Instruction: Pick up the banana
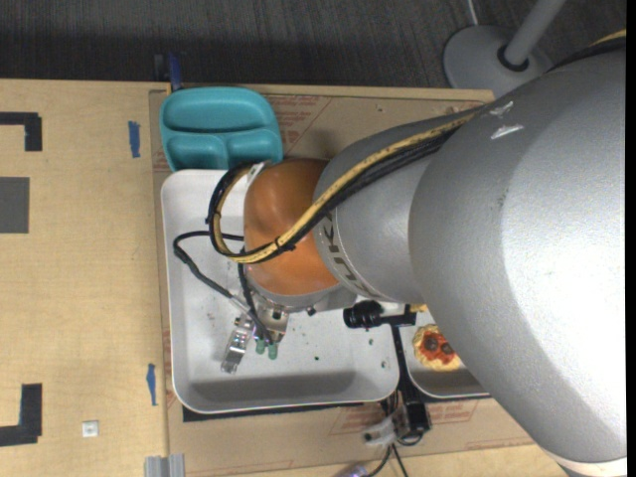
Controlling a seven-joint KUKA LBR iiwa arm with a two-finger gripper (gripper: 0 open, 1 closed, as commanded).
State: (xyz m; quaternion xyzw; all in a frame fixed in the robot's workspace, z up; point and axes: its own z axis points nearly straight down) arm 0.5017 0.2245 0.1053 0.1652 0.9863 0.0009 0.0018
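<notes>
In the camera view the grey arm [477,227] reaches in from three o'clock and covers much of the left bin [189,266], its orange band [283,232] sitting above the pincer [248,344], which points down at about seven o'clock over the bin floor; whether the pincer is spread or closed cannot be told, and nothing is visible in its grip. The banana cannot be made out, so it may lie hidden under the arm, while a teal object [221,127] rests at twelve o'clock on the surface [79,266] and a pizza-like toy [437,346] shows in the right bin. To do this step well, the arm would likely need to centre over the banana's middle and cross its narrow width before descending.
</notes>
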